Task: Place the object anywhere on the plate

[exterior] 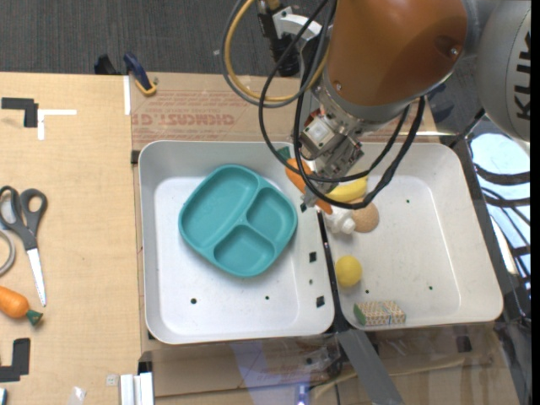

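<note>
Plate [239, 220] in left bin [160, 251], hand [319, 194] over bin divider

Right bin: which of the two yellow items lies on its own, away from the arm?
The round yellow ball, alone on the bin floor. The yellow banana-like piece sits up under the wrist, beside the tan egg-shaped piece.

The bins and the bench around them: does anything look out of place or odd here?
A toy carrot lies out on the wooden bench beside the scissors, apart from the other toy foods crowded in the right bin. The teal plate sits at a slant in the left bin. Nothing looks spilled or broken.
</note>
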Robot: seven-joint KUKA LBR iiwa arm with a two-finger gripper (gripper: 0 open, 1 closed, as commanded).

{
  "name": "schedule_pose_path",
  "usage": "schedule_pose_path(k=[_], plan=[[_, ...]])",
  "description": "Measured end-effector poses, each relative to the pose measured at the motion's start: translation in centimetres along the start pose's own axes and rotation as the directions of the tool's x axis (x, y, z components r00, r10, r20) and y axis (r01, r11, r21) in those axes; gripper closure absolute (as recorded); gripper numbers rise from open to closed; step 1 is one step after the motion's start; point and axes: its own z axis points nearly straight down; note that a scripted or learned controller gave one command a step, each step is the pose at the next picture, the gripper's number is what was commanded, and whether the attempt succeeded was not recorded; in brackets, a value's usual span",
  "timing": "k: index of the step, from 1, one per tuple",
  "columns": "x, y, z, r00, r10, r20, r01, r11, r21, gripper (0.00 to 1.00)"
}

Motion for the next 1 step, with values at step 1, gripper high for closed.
schedule_pose_path(k=[1], plan=[[0.04, 0.01, -0.02, 1.0, 0.001, 0.0, -0.001, 1.0, 0.0, 0.0]])
